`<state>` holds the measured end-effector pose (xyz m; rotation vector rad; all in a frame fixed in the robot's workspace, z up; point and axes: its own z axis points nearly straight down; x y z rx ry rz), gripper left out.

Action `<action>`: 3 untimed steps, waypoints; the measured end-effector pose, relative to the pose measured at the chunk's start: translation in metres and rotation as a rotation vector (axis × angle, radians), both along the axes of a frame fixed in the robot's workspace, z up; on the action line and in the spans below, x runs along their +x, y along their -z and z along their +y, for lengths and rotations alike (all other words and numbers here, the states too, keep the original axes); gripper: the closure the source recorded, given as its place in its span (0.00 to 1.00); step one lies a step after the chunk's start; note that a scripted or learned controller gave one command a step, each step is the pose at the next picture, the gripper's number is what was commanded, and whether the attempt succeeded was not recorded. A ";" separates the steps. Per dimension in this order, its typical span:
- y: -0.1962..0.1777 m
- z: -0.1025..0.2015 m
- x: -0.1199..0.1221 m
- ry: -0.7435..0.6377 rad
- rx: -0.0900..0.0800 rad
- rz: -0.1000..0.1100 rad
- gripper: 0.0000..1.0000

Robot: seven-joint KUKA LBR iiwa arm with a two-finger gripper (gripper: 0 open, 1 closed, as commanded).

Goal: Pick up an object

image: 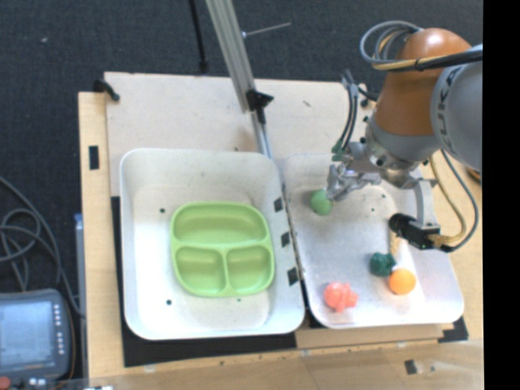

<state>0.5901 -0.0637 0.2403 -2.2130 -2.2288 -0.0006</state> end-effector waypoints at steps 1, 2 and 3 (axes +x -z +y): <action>0.003 0.045 0.015 0.000 0.000 -0.002 1.00; 0.009 0.093 0.026 0.000 0.000 -0.002 1.00; -0.004 0.151 0.027 -0.001 0.001 -0.002 1.00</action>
